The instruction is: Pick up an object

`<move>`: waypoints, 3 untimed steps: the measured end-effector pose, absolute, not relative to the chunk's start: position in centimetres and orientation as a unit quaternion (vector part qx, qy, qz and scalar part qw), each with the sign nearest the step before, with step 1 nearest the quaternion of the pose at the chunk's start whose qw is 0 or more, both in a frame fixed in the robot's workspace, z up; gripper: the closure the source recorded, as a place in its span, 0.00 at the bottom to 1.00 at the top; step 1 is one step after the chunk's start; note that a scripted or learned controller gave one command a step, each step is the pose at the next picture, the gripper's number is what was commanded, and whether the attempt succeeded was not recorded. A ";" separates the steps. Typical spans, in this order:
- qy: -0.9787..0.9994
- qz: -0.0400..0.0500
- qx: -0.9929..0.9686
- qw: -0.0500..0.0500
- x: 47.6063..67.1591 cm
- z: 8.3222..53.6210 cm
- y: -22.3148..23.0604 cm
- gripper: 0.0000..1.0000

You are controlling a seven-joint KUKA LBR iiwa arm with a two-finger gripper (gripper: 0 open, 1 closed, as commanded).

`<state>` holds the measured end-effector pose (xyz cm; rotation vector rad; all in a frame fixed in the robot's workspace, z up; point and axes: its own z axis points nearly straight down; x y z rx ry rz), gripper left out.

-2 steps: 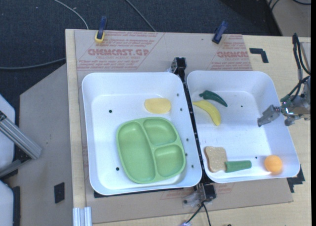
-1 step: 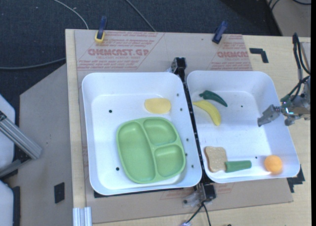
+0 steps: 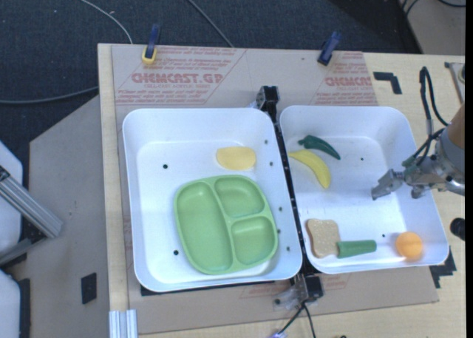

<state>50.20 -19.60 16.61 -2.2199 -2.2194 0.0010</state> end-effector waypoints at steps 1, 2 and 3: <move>-0.707 0.001 -0.707 0.003 51.0 11.8 -19.9 0.00; -0.707 0.001 -0.707 0.003 50.9 8.2 -19.9 0.00; -0.706 0.000 -0.708 0.000 51.0 9.4 -19.9 1.00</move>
